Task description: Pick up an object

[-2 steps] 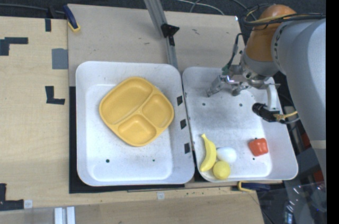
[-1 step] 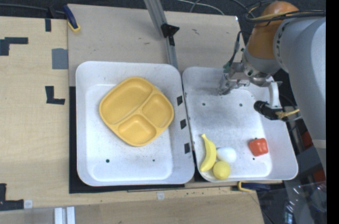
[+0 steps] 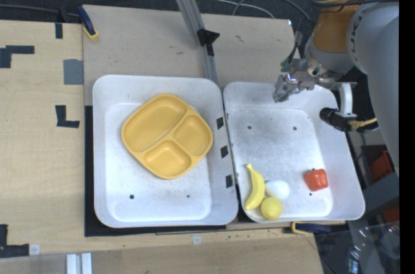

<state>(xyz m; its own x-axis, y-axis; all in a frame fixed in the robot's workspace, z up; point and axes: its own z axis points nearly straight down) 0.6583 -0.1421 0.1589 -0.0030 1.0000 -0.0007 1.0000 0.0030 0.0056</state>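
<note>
In the right bin lie a yellow banana, a white egg-like ball, a yellow lemon-like ball and a small red block, all near the front edge. My gripper hangs over the bin's far edge, well away from these objects. Nothing shows between its fingers.
The left bin holds a yellow divided plate. A metal pole slants down to the gap between the bins at the back. Cables run behind the right bin, and the grey arm fills the right side.
</note>
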